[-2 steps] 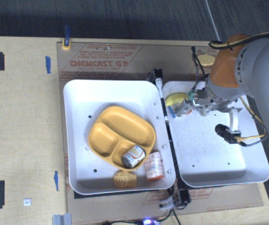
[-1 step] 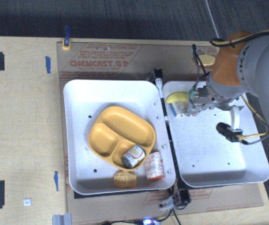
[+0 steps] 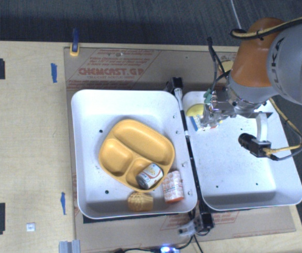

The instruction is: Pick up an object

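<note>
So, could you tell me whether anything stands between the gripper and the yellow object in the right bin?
Nothing visible does. The gripper sits in the right bin, right beside the yellow object in the far-left corner.

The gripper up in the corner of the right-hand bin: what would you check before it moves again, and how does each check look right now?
1. Gripper over the right bin: ok.
2. Target near it: ok, a yellow object lies beside it in the bin's far left corner.
3. Object between the fingers: cannot tell.
4. Room beside the bin wall: not ok, the object sits tight in the corner.
5. Other items out of its way: ok, the yellow tray, can and bottle are in the left bin.
</note>
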`<state>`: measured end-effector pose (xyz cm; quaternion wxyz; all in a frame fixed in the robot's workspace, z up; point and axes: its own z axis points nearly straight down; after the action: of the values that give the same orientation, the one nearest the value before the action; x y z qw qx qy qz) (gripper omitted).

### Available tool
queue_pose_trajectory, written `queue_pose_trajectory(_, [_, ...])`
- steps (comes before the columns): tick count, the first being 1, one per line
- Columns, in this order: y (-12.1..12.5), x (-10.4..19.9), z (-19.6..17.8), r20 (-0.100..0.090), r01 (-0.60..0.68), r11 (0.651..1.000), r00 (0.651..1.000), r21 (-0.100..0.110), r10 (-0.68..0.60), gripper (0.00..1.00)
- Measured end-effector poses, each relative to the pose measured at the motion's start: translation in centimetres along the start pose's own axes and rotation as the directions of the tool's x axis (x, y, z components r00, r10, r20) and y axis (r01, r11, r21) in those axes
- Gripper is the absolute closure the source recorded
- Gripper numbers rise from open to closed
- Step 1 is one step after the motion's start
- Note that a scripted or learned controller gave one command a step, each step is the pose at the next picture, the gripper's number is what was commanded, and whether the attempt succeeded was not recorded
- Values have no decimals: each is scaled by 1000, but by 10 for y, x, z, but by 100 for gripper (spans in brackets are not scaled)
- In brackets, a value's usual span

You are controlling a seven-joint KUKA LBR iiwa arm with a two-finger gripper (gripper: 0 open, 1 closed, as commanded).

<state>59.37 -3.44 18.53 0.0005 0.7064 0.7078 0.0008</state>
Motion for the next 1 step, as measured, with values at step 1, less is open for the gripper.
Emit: queue_pose_trajectory(1, [-36, 90, -13, -1, 0, 1000, 1000, 4, 0, 100])
